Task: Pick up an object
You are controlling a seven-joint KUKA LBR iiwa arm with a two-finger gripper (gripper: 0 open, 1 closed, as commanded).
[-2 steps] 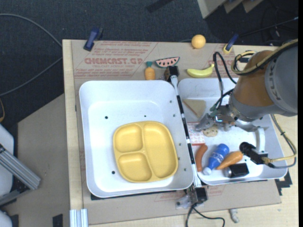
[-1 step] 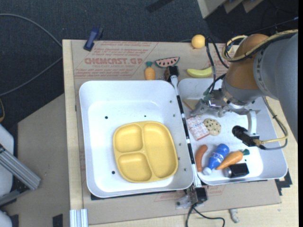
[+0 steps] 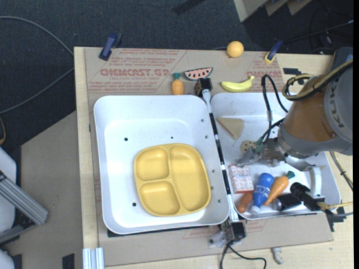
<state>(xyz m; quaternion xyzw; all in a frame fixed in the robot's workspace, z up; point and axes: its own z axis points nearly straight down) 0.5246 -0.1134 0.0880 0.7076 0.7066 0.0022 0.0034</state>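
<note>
The grey arm's jaws (image 3: 259,150) hang low over the right white bin (image 3: 247,102), probably seeking the small red-and-white packet (image 3: 242,179); their state I cannot tell

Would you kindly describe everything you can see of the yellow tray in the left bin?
The yellow tray is a rounded-corner rectangle of what looks like matte plastic, split into three compartments: two smaller ones and a longer one. It lies flat, open side up, turned slightly askew, on the floor of the left bin, toward its near right part. Nothing sits in its compartments, and only the bin floor touches it.
</note>
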